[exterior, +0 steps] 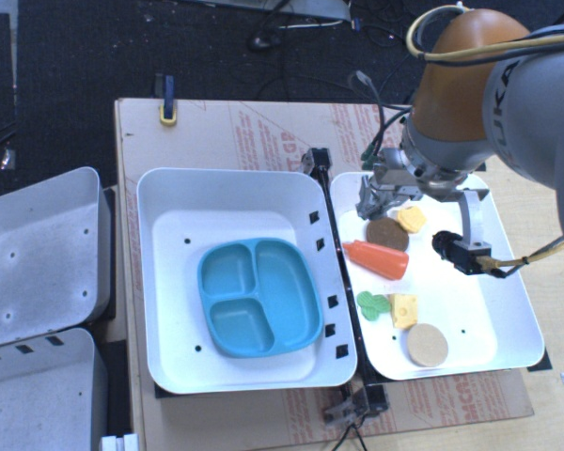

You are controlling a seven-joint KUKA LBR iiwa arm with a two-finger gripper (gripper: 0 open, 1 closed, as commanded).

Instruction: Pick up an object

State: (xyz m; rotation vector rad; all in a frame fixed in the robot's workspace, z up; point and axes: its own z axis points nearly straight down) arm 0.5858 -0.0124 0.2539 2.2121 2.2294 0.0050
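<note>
Arm bent in from the right, tool (383,205) low over right bin's (508,341) far edge, above brown disc (387,234), grip state unclear

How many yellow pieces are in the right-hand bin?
2: one yellow piece beside the gripper, one yellow wedge near the tan disc. The arm may hide more.

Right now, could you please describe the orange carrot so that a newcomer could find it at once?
Look in the right-hand white bin, along its left side. The carrot lies just below a brown round piece. It is the only long, tapered orange thing among the toy foods.
</note>
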